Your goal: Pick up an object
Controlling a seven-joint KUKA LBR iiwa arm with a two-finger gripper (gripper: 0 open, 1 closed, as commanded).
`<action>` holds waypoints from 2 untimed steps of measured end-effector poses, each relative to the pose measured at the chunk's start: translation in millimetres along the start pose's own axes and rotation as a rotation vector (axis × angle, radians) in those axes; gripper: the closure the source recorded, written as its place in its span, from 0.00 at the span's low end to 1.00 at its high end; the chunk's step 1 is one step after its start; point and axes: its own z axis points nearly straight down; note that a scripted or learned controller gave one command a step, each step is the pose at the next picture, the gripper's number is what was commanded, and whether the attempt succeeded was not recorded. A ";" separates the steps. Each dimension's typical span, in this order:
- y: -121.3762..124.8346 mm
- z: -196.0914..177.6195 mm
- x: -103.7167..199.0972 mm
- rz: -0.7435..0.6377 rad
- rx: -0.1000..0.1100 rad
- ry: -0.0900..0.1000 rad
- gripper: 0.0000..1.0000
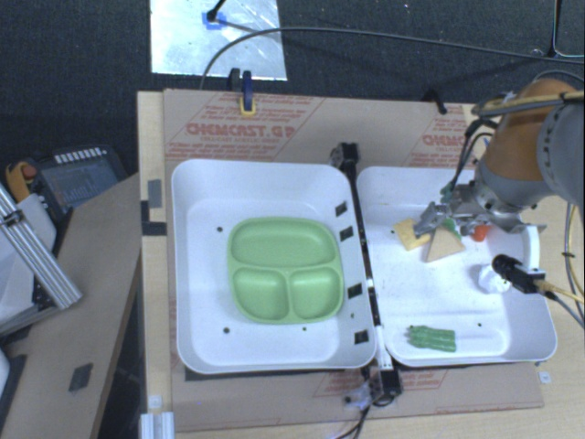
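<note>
While our gripper [437,219] hangs low in the right bin [530,346], touching a tan wedge [445,245], we cannot tell its state; we judge it may nudge that wedge aside without gripping.

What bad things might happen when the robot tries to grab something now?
The gripper sits low over the yellow piece and the tan wedge, which lie close together, so it might pinch both or push one away. An orange thing lies just beside the wrist and could get knocked. The green toy rests near the right bin's front wall, awkward to reach.
</note>
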 end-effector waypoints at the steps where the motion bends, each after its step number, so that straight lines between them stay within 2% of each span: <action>1: 1.7 -14.6 -0.4 0.000 -0.007 -0.001 1.00; 2: 3.7 -79.6 2.0 -0.003 -0.010 -0.002 1.00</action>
